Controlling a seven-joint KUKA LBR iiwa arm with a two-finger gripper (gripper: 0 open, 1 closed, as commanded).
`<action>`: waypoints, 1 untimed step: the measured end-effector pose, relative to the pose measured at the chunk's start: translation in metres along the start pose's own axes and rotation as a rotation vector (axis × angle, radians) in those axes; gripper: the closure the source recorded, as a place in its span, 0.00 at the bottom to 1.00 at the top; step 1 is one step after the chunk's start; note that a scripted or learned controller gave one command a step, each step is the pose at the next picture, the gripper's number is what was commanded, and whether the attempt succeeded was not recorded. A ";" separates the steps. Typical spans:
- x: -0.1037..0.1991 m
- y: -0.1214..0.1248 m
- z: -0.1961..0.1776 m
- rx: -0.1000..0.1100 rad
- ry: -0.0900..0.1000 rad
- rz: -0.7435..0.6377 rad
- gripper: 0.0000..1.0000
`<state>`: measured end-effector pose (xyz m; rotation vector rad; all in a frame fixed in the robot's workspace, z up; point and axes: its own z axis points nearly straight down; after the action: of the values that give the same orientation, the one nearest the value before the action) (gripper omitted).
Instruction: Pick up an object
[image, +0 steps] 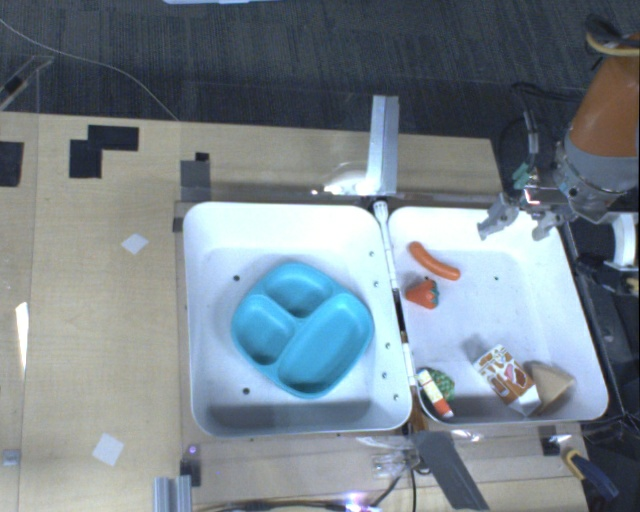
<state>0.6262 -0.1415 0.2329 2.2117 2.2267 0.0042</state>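
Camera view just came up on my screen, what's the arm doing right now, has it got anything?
Nothing is held. The gripper hangs open above the far right corner of the right bin, nothing between its fingers. That bin holds an orange sausage, a small red piece, a green and red item, a printed carton and a tan wedge. The left bin holds a blue divided plate.

Single fixed camera above the bench (90, 330), looking down at a slant, both white bins (200, 300) centred in frame (moderately close), arm (605, 130) entering right of them.
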 end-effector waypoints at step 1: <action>0.004 -0.001 0.125 -0.008 0.000 0.108 0.00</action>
<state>0.6261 -0.1373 0.1078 2.3246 2.0996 0.0130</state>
